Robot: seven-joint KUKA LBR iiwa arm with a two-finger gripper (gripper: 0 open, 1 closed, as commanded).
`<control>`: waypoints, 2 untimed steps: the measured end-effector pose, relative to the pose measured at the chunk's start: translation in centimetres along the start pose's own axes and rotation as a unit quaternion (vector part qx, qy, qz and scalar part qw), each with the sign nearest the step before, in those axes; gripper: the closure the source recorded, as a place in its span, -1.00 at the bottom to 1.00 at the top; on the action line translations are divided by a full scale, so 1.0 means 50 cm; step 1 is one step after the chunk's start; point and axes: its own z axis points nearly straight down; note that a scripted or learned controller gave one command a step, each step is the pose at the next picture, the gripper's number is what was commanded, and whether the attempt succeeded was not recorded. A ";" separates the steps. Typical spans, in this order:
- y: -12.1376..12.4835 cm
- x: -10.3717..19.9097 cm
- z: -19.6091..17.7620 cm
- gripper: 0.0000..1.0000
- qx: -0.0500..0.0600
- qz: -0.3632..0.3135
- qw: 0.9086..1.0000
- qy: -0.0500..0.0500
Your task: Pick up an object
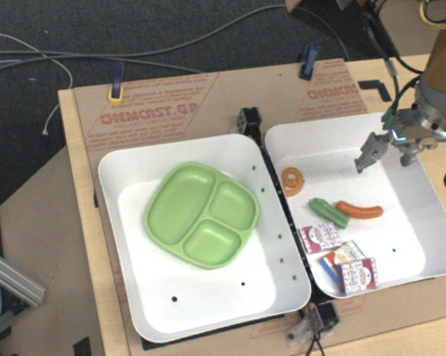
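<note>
At three o'clock over the right bin [420, 188], your gripper [388, 151] hangs with fingers apart, holding nothing; the hot dog [360, 210] lies at its seven o'clock, touching the green pickle [328, 211]; a careless descent could catch both or nudge either aside.

Right bin [423, 212] holds the candidates: an orange ring [292, 180] flat near its left wall, a green pickle [328, 211] touching an orange sausage [360, 211] mid-bin, two small printed cartons [341, 258] by the front-left corner.
</note>
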 end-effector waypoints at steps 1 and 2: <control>-0.004 -0.007 0.082 -1.00 0.001 0.000 1.000 0.000; -0.015 -0.017 0.203 -1.00 0.003 0.001 1.000 0.001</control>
